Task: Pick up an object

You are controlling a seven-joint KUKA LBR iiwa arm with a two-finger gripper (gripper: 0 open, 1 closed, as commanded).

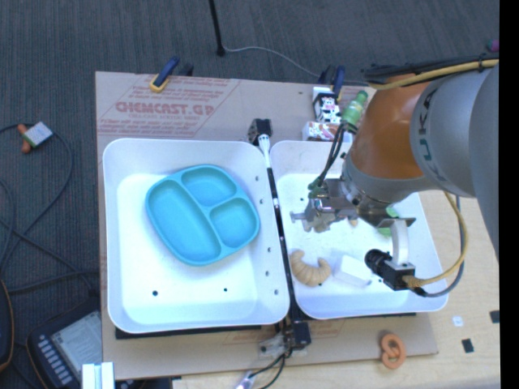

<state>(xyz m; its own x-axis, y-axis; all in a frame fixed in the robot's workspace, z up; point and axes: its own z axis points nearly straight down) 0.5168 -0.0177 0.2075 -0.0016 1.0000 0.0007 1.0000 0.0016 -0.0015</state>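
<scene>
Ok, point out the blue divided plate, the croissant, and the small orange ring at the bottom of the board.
Blue divided plate (pixel 174 217), camera view, on its large compartment.
Croissant (pixel 310 269), camera view, on the middle of its curved body.
Orange ring (pixel 392 351), camera view, on the ring's band.

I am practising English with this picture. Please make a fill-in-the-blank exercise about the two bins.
1. The divided plate in the left bin is ___ in colour.
2. The plate has ___ compartments.
3. The tan croissant-like piece lies in the ___ bin.
4. The gripper is over the ___ bin.

Missing words: blue; three; right; right
</scene>
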